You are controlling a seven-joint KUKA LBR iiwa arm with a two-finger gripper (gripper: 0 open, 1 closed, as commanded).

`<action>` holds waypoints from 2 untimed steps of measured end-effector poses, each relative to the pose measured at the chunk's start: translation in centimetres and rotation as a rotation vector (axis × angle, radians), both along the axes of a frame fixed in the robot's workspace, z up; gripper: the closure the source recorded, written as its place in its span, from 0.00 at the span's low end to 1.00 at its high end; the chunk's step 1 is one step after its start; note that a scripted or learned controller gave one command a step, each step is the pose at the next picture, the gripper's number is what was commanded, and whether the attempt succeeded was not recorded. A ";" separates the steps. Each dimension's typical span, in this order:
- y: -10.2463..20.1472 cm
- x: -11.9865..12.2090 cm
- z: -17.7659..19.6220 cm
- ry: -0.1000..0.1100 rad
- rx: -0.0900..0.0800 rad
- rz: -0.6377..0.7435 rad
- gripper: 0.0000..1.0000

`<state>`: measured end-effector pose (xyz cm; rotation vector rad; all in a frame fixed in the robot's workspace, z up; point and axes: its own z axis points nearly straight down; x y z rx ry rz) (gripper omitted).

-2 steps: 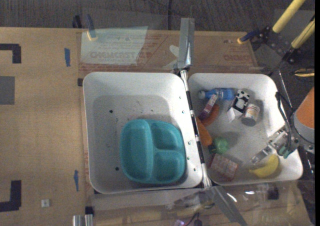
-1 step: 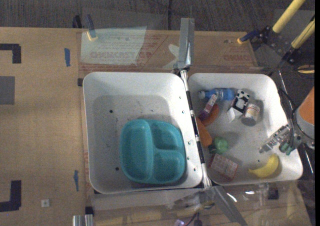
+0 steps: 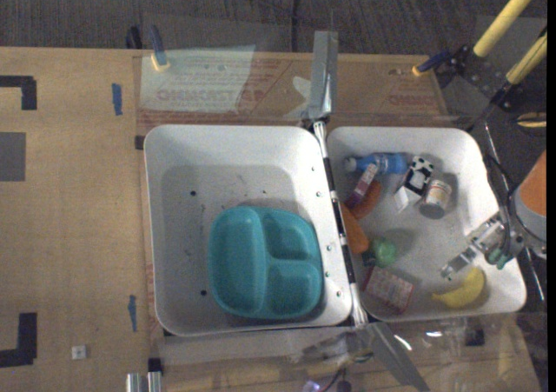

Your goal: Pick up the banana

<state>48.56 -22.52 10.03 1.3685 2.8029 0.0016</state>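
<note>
So the banana (image 3: 462, 289) is sitting in the near right corner of the right bin (image 3: 452, 140), tucked close to the wall, with its long axis running roughly left-low to right-high and a slight curve. The gripper (image 3: 458, 263) hangs just above and a touch left of it, fingers angled down-left. Its jaws look spread apart with nothing between them, so it's open and empty as far as I can tell (the metal fingers are small and a bit blurry, so don't quote me on how wide). My read: the move is basically a short drop toward the camera-near side, and the fingers need to straddle the banana across its narrow width, not along its length. The bin wall right beside it is the annoying part, since there's little room for a finger on that side. Other stuff nearby: a pink packet (image 3: 388, 289) just left of the banana, a green ball (image 3: 383, 251), and a can (image 3: 437, 194) further back. The teal tray (image 3: 265, 262) in the left bin (image 3: 174, 208) is well out of the way.
</note>
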 end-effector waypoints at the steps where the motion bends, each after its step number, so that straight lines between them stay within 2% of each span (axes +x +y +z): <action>1: 7.0 -0.3 -1.2 0.010 0.003 0.106 0.00; 2: 6.8 0.1 0.0 -0.003 -0.001 0.103 1.00</action>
